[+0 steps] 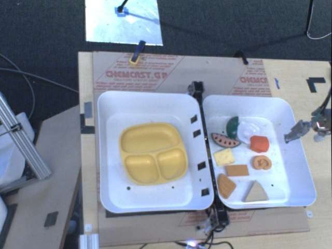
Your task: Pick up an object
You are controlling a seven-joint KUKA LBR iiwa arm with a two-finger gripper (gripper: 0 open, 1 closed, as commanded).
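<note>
Arm: reaches in from the right edge of the camera view, low over the outer rim of the right bin; little of it is visible.
End effector: a grey metal part at the right rim of the right bin, above the bin wall and apart from every item. Whether it is open or closed cannot be told; nothing is visibly held.
Left bin: white and shallow, on the tabletop. It holds a yellow divided plate lying flat near its middle, with one long compartment at the back and two smaller ones at the front.
Right bin: white and shallow, touching the left bin along the shared middle edge. It holds the toy food pieces.
Back of the right bin: a green piece beside a clear plastic piece, with a watermelon slice just in front of the green piece.
Middle of the right bin: a red block, an orange ring, a yellow cheese wedge and an orange cracker.
Front of the right bin: an orange cookie and a tan triangular wedge, near each other.
Task items: all lie on the floor of the right bin, left of the end effector.
</note>
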